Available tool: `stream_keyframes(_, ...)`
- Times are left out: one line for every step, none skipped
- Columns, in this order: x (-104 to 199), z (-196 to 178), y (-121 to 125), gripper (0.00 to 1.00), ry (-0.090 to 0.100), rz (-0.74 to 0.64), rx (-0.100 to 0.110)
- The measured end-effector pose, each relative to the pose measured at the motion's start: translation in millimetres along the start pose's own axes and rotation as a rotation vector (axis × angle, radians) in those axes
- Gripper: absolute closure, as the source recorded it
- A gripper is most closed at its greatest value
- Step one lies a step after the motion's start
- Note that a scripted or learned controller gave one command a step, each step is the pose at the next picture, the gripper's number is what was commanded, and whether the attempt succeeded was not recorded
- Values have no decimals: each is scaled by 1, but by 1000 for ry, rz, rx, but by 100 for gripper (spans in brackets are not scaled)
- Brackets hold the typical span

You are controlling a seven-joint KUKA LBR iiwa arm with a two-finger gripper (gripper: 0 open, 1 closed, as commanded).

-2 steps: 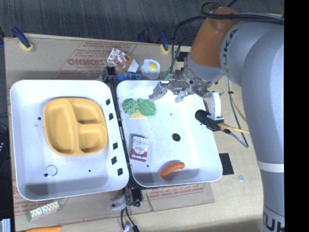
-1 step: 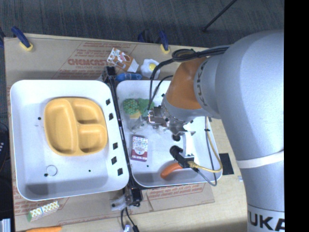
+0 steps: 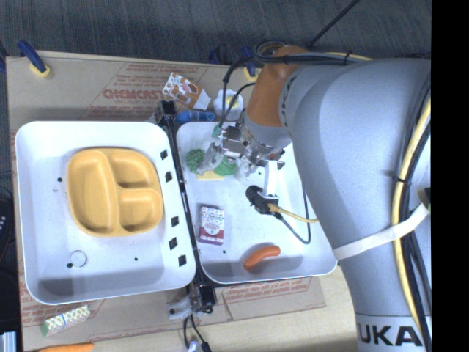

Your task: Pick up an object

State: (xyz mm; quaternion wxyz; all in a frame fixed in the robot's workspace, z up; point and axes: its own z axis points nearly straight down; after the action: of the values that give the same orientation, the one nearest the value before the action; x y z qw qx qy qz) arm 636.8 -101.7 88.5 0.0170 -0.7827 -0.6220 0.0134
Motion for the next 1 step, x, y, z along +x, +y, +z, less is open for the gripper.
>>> stream_keyframes(2, -11, 1, 100, 2, -2, -10)
